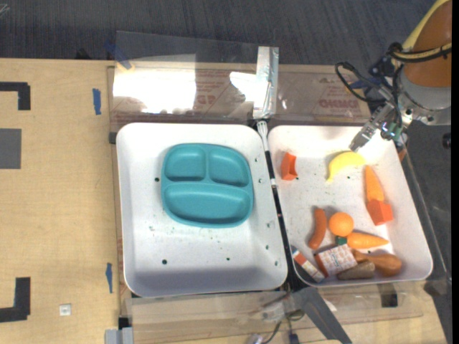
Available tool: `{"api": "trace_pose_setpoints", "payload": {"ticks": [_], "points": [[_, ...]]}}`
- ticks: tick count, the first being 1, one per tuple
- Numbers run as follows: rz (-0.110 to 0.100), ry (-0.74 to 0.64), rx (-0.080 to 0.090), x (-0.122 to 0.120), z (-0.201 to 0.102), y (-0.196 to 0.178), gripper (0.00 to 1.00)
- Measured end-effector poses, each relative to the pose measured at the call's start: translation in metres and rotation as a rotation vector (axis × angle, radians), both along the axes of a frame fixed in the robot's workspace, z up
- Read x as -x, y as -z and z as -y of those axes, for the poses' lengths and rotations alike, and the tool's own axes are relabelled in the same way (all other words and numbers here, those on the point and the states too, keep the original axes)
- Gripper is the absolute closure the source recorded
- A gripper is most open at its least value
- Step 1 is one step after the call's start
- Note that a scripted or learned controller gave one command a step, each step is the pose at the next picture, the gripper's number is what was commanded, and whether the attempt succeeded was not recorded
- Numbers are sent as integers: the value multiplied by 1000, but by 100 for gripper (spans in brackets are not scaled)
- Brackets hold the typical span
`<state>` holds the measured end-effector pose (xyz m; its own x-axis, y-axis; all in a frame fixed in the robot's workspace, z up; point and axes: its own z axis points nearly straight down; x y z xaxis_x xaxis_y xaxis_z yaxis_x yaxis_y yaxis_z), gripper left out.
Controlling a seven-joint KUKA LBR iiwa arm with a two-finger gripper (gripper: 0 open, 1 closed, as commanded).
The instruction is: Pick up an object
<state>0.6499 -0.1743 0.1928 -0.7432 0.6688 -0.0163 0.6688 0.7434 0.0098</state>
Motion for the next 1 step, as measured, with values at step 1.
{"api": "trace_pose_setpoints", "payload": {"ticks": [1], "points": [[-11,2,-2,3,1,6,0]]}}
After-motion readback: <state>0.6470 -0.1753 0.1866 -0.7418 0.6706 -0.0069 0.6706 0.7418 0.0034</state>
